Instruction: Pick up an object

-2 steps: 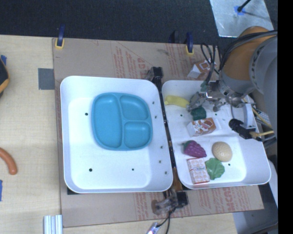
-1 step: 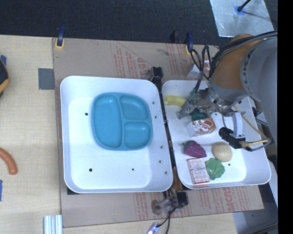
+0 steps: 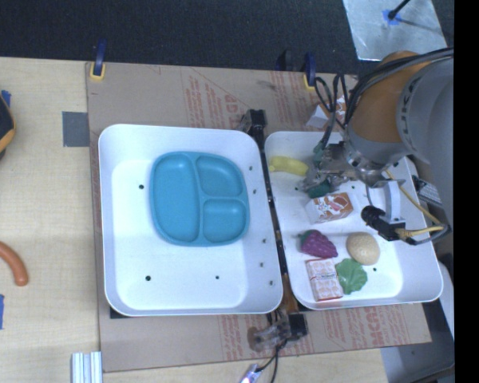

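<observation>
Looking down, we find two white bins side by side on the bench. Our left bin (image 3: 128,278) has broad bare floor along its rim on every side of a blue divided plate (image 3: 198,198) that sits near its middle. Our right bin (image 3: 415,282) is crowded: a yellow banana-shaped piece (image 3: 287,165) lies near the shared wall, a red-and-white packet (image 3: 330,207) sits toward the middle, a purple grape bunch (image 3: 318,244) and a pale round object (image 3: 364,248) lie below it, and a red carton (image 3: 322,279) touches a green piece (image 3: 351,276) near the front rim. Our gripper (image 3: 326,178) is low over that bin's upper part, just above the packet; we cannot tell how it is set. An orange sausage (image 3: 9,262) lies on the bench, well apart.
</observation>
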{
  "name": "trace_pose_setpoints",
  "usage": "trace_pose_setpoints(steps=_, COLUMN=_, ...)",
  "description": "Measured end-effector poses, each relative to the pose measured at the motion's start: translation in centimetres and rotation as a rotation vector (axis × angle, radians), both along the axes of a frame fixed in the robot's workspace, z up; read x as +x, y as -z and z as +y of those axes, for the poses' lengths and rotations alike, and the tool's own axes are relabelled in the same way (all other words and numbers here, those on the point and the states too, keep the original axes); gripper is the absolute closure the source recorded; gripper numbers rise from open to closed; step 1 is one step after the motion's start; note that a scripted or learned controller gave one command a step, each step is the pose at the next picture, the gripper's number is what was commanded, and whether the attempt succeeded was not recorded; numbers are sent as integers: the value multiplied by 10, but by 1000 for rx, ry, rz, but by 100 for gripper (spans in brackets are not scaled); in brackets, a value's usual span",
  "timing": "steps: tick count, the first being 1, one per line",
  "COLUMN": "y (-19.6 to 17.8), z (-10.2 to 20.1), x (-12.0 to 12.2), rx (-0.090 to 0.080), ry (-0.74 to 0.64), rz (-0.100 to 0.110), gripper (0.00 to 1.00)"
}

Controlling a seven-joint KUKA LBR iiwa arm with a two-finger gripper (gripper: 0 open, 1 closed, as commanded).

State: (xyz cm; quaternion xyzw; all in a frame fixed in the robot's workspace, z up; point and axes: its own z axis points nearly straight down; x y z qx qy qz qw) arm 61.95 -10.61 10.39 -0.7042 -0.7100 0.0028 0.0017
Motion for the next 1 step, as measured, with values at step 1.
trace_pose_setpoints(steps=1, y=-99, z=57, x=-14, rx=3, ry=3, rz=-6, gripper=100)
